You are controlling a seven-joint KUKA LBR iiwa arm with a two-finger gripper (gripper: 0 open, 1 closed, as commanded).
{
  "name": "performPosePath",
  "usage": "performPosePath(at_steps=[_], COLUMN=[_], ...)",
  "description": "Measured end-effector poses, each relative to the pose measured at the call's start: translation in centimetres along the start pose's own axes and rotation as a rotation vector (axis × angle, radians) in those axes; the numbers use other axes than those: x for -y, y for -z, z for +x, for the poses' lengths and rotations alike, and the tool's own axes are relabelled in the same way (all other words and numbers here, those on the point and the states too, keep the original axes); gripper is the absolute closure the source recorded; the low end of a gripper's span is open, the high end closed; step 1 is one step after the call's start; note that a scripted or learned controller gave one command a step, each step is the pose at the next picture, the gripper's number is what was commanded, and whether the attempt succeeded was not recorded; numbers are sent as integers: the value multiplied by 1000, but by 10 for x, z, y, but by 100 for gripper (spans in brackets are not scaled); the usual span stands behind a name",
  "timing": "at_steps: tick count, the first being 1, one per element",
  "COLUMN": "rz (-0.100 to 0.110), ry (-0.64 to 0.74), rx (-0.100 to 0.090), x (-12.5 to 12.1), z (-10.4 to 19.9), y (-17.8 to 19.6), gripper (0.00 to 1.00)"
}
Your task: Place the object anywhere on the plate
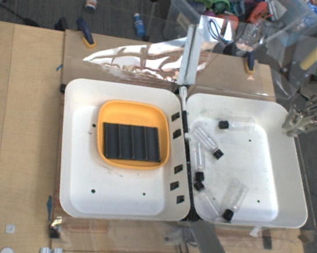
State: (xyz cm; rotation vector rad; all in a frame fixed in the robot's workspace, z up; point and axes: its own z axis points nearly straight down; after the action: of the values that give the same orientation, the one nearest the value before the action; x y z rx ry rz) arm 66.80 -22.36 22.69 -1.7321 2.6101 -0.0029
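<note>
Beyond the right bin's point(269, 168) far right corner, the gripper point(303, 121) hangs outside the rim; whether its fingers are spread or pressed together cannot be told. Several clear tubes with black caps lie scattered across that bin: one point(236, 125) near the far edge, one point(231, 199) toward the near edge. An orange plate point(107, 116) carrying a black ribbed insert point(131, 142) sits mid-left bin point(74, 187).

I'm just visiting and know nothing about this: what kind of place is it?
Probably a robotics lab test bench. Two white bins sit side by side, one holding an orange plate, the other clear tubes, with a metal end effector at the side.
</note>
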Motion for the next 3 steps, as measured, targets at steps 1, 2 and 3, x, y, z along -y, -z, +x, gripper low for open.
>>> performPosePath(at_steps=[1,2,3], rz=[0,-4,3], ry=[0,-1,82], rx=[0,-2,-1], x=[0,-17,-7], z=[0,-42,-19], y=[0,-14,3], gripper=[0,0,0])
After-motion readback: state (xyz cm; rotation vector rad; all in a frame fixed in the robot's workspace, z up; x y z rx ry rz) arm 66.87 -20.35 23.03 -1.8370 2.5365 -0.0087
